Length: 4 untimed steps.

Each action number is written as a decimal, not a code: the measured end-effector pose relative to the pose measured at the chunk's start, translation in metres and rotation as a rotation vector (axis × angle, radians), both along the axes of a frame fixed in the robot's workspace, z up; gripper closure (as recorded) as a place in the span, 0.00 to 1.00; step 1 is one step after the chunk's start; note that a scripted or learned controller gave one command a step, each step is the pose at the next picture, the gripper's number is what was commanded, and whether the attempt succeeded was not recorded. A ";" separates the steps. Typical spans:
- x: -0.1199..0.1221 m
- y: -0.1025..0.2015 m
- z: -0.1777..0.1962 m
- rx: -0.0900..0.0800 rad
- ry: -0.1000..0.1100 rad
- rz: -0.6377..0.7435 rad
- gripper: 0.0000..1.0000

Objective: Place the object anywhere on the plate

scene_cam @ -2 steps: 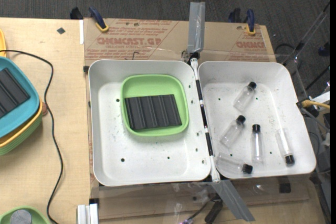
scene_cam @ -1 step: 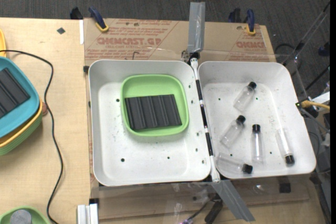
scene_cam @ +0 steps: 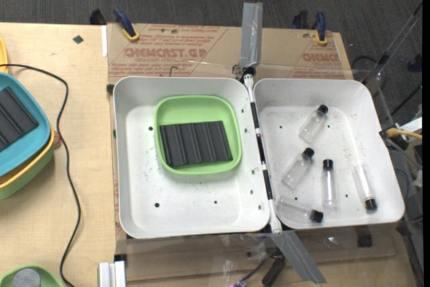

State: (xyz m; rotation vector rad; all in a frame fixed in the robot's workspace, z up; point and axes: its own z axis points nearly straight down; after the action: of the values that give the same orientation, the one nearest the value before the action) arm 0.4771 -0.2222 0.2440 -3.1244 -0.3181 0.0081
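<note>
One pale desk [scene_cam: 40,232] carries two shallow white bins clipped edge to edge, probably so that a reach from one to the other is short. The left bin [scene_cam: 134,212] holds one green plate [scene_cam: 195,104], set near its middle as an easy target, with one dark ribbed mat [scene_cam: 197,143] lying on it, perhaps to stop round things rolling. The right bin [scene_cam: 384,144] holds five clear vials [scene_cam: 297,170] with black caps, lying on their sides and scattered apart; these are the supply. None is on the plate, so the placing is not yet done. How the jaws stand I cannot tell.
</note>
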 end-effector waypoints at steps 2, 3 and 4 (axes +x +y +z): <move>0.000 0.000 -0.003 0.000 0.001 -0.001 0.00; 0.000 0.001 -0.005 0.001 0.001 -0.002 0.00; 0.000 0.000 -0.001 0.000 0.000 0.000 0.00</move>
State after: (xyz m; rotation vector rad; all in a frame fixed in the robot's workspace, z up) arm 0.4770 -0.2222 0.2427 -3.1244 -0.3179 0.0084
